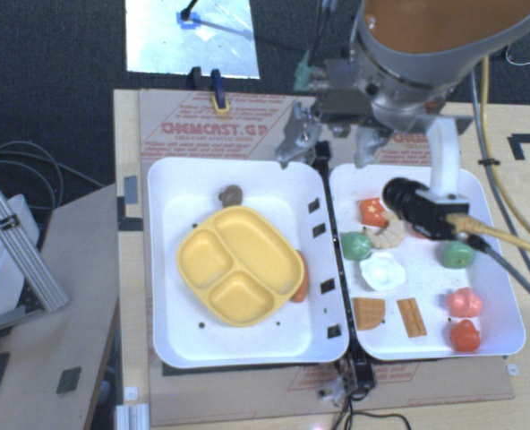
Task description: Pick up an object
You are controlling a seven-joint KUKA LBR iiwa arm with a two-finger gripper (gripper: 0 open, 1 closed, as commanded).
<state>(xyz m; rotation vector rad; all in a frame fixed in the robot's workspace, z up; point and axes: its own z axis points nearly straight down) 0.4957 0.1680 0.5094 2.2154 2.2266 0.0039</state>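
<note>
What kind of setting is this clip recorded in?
Most likely a robotics lab test bench, not a kitchen. Two shallow white bins sit side by side on cardboard. One holds a yellow divided tray, the other toy food. The gripper hangs above the bins' far edge, and cables trail nearby.

- A tan bench (86, 267) spans the frame, its bare top showing at lower left
- A brown printed cardboard sheet (213, 128) lies flat on it, reaching from upper centre down to the bottom edge
- Two shallow white bins sit side by side on the cardboard, touching at centre: the left bin (171, 267) in the middle of the frame, the right bin (498, 267) toward the right
</note>
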